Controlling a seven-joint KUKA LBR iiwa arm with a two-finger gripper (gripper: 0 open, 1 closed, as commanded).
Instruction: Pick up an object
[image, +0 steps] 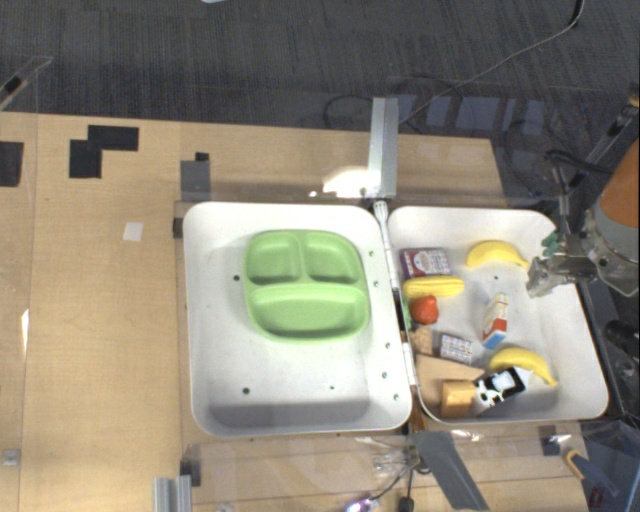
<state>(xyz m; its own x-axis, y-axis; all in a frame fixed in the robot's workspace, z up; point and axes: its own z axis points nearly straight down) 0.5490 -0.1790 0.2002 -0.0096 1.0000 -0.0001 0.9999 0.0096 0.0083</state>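
currently the left bin (215, 400) holds a green divided plate (303, 283). the right bin (580, 330) holds two bananas (497, 254) (524, 361), a red box (425, 262), a tomato (425, 310) and a cow toy (499, 387). the jaws (545, 272) hang over its right rim, gripping nothing; whether they are parted cannot be told.

You had a pale wooden bench (90, 330) across the frame's lower part, with two white bins on it: left bin (215, 400), right bin (570, 340), touching at mid-frame.
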